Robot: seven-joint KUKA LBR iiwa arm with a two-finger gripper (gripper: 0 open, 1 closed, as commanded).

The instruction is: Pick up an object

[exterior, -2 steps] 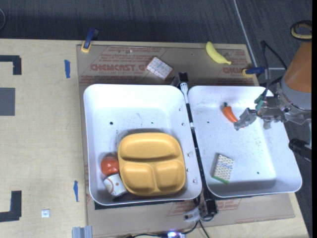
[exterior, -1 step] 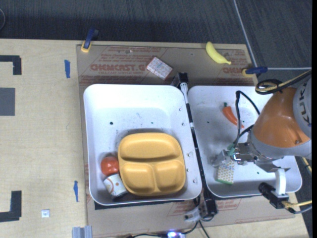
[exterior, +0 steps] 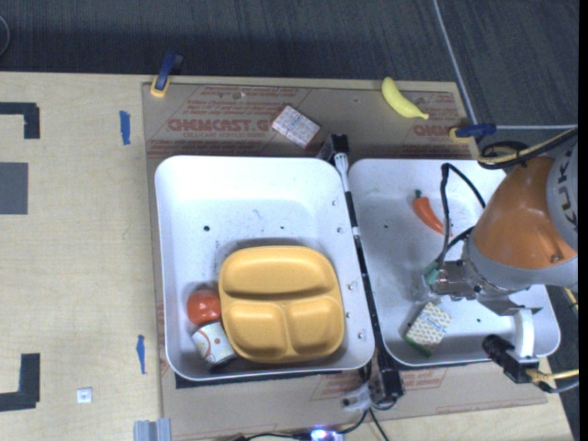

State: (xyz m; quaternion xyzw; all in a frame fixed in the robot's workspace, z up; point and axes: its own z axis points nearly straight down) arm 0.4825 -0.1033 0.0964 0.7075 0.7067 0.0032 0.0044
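Observation:
My gripper (exterior: 445, 281) hangs low in the right bin (exterior: 395, 191), near its front middle, under the orange band of the arm. Just below and in front of it lies a small speckled sponge-like block (exterior: 428, 325) with a green edge; whether they touch is unclear. An orange carrot (exterior: 425, 211) rests farther back in the same bin, apart from the gripper. In the left bin (exterior: 239, 186) a yellow compartment tray (exterior: 280, 301) lies upside down, with a red-orange ball (exterior: 203, 305) and a small white and orange cup (exterior: 213, 343) at its left side.
A yellow banana (exterior: 402, 99) and a small patterned box (exterior: 295, 125) lie on the cardboard behind the bins. A black divider clip (exterior: 340, 145) sits between the bins. Blue clamps (exterior: 165, 70) hold the board's corners. The arm covers the right bin's right part.

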